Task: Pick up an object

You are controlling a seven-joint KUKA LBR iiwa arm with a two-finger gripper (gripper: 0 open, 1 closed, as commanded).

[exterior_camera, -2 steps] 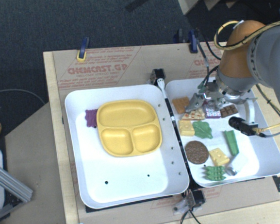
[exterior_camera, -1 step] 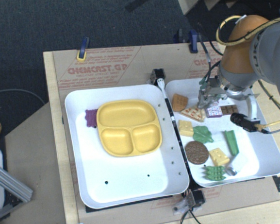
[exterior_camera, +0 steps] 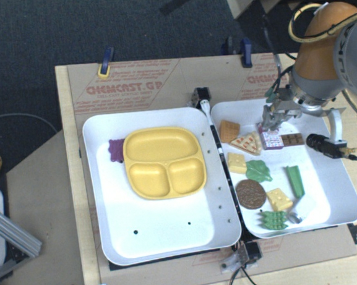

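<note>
I'm lowering the gripper [exterior_camera: 270,126] over the pink-white wrapper [exterior_camera: 271,140] in the right bin [exterior_camera: 342,202]; finger spread I cannot tell; next, closing squarely on it.

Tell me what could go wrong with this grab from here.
The gripper is over tightly packed toy food: the pizza slice, pink card and chocolate bar lie almost touching, so it might catch two items or nudge them aside. The card also looks flat, so the fingers could slip off it.
</note>
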